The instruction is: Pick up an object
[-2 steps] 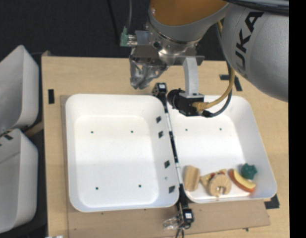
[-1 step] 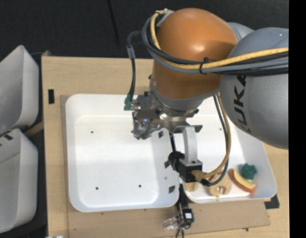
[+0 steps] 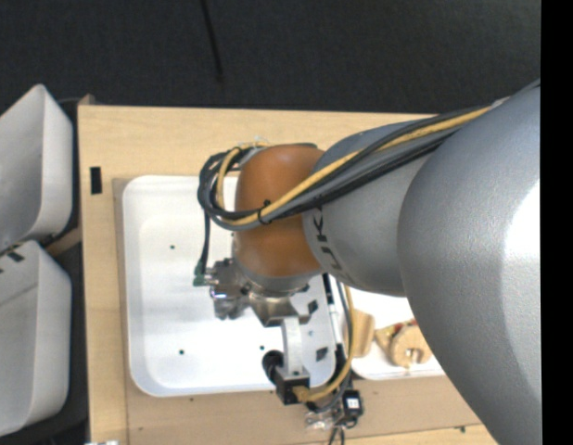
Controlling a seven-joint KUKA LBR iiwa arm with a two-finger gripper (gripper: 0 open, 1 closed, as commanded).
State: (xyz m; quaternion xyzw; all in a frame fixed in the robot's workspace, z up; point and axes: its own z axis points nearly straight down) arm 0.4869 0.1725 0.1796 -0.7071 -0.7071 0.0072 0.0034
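The grey arm with its orange band (image 3: 273,213) reaches in from the right and hangs over the two bins. My gripper (image 3: 324,413) points toward the front edge of the bench, near the front rim where the two bins meet. In the right bin (image 3: 398,371), a tan wooden piece (image 3: 362,332) lies just right of the gripper body, and a second tan, irregular piece (image 3: 403,343) lies beside it. I see nothing held in the gripper. The arm hides most of the right bin.
The left bin (image 3: 161,276) shows bare white floor with a few small dark specks. Both bins sit on a light wooden bench (image 3: 106,360). Two white containers (image 3: 22,248) stand off the bench at the left edge.
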